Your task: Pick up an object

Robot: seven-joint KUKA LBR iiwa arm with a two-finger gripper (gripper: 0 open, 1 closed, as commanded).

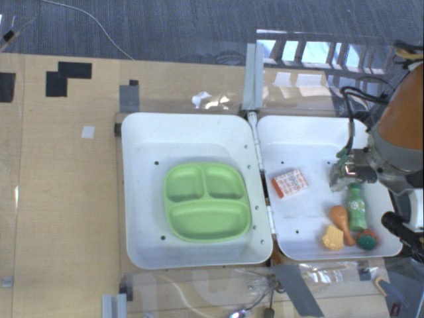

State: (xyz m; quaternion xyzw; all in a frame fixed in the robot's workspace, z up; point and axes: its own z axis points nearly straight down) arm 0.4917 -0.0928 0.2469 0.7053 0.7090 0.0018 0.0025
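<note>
Wooden surface [59, 177]: pincer [346, 175], grip state indeterminate, hangs just beyond green bottle [356, 209], whose long axis runs near-far.

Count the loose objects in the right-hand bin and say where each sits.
5: box left of centre; bottle below gripper; drumstick, corn, green piece near front. The arm may hide others.

Glossy green plastic plate [207, 201], smooth white plastic bins [142, 244], wood-grain bench [59, 211]

Green bottle [356, 207] lying lengthwise, right bin, beside orange toy [340, 219] — red-white packet [289, 183] apart
</note>
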